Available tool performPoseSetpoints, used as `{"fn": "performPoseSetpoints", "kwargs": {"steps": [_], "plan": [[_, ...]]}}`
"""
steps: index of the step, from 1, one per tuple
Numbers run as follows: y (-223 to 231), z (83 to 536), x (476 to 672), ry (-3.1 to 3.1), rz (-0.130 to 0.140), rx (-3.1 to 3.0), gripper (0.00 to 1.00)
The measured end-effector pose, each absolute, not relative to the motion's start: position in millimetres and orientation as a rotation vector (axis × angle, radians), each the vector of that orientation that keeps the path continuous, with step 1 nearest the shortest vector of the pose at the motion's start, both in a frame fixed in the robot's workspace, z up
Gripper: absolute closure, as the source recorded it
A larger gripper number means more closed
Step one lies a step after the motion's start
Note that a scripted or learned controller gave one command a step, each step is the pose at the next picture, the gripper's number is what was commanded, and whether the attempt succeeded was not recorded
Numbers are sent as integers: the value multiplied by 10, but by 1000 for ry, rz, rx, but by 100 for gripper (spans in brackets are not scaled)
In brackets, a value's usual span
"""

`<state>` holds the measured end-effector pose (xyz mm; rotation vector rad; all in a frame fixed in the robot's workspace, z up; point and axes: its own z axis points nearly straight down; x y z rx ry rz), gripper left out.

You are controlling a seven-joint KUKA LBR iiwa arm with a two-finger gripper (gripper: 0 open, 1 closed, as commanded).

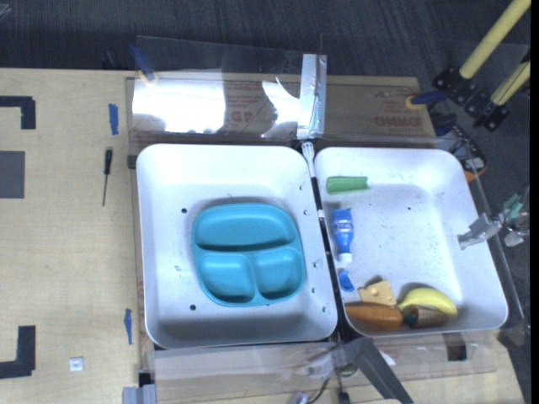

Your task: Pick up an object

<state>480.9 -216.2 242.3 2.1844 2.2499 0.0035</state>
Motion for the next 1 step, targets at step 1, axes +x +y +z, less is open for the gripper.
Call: {"fn": "performPoseSetpoints", "kwargs": {"steps": [1], "plan": [[-1874,2160,5507,2028,0,2398,0]]}}
